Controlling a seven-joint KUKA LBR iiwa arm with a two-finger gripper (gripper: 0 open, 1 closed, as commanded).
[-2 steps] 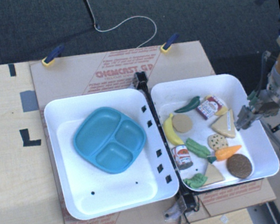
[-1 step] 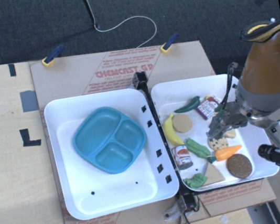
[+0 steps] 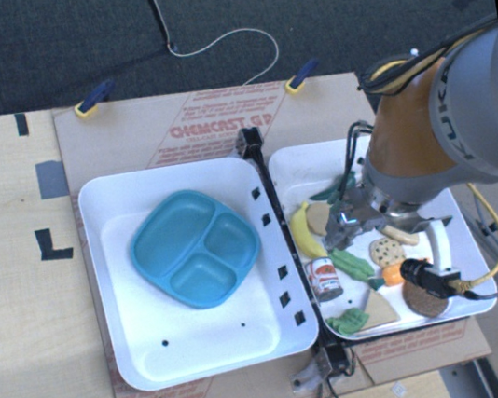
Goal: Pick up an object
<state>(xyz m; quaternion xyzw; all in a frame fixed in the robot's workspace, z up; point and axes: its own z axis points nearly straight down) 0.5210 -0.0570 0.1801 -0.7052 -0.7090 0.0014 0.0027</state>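
My gripper (image 3: pixel 341 225) hangs low over the middle of the right bin (image 3: pixel 463 233), on the grey and orange arm (image 3: pixel 427 130) that reaches in from the right. It sits just right of a yellow banana (image 3: pixel 303 231) and just above a green leafy piece (image 3: pixel 356 265). A small red-labelled can (image 3: pixel 325 279) lies below the banana. A speckled cookie (image 3: pixel 383 249), a small orange piece (image 3: pixel 392 275), a brown round object (image 3: pixel 424 300), a tan wedge (image 3: pixel 381 311) and another green piece (image 3: pixel 349 322) lie toward the bin's near side. I see nothing held in the gripper.
The left bin (image 3: pixel 133 354) holds a blue divided plate (image 3: pixel 196 247). A black divider (image 3: pixel 279 235) runs between the bins. A yellow cable (image 3: pixel 497 241) loops beside the right bin's right wall. Cardboard and clamps lie behind the bins.
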